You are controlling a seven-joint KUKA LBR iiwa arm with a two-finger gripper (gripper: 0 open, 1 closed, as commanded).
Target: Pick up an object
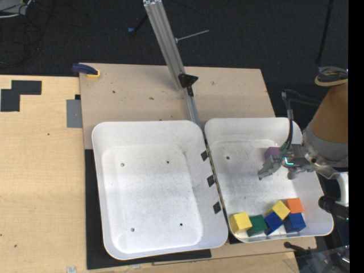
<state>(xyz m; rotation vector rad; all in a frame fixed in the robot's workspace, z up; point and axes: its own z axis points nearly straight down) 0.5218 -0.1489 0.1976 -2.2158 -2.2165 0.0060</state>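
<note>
My gripper [278,172] hangs over the right bin [244,135], near its right wall, with the orange-banded arm behind it at the frame's right. Its two grey fingers stand apart, open, and I see nothing between the tips. A small purple block [273,152] lies just behind the left finger, partly hidden by it. Along the bin's front edge sits a cluster of blocks: a yellow one [240,221], a green one [257,225], a blue one [273,222], a second yellow [280,210], an orange one [294,205] and another blue [294,223].
The left bin [148,135] lies beside the right one, with black clips [209,180] along the shared rims. A slanted aluminium rail [168,41] rises from behind the bins. A blue and yellow clamp [86,70] sits at the bench's far left corner.
</note>
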